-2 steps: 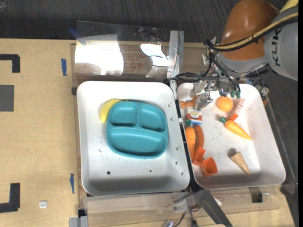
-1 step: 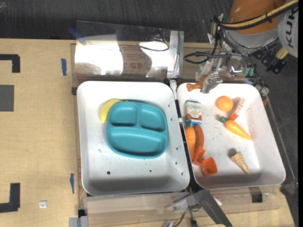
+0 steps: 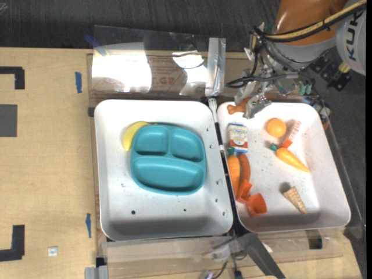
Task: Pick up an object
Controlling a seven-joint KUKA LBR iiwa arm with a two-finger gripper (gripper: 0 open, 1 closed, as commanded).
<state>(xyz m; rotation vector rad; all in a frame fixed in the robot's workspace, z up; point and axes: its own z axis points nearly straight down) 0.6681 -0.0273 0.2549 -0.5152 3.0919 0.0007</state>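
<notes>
Camera view: gripper is hovering at the right bin's far rim, nothing visibly held; finger spread cannot be told; orange ball is lying nearby.

Hand over right bin far rim, near carrot.

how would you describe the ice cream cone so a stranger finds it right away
Look in the right white bin, toward its near right corner. The ice cream cone lies alone there: tan and waffle-patterned, while the carrot and other neighbours are orange.
</notes>
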